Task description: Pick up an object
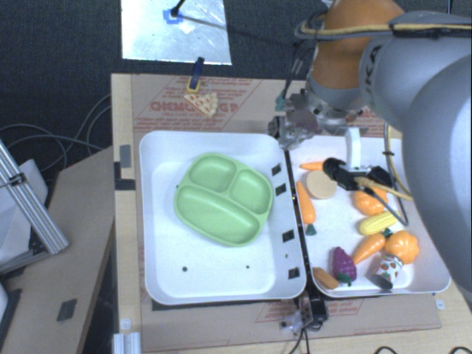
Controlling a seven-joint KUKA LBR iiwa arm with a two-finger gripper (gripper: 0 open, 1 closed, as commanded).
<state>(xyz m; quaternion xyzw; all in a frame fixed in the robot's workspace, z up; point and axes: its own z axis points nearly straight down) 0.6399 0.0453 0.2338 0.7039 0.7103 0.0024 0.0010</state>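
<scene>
Toy carrot (pixel 305 202) lying lengthwise, right bin (pixel 420 286), against left wall.

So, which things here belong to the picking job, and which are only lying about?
For the job:
gripper
carrots
corn
purple grapes
small pumpkin
right bin

Lying about:
green divided plate
left bin
cables
</scene>
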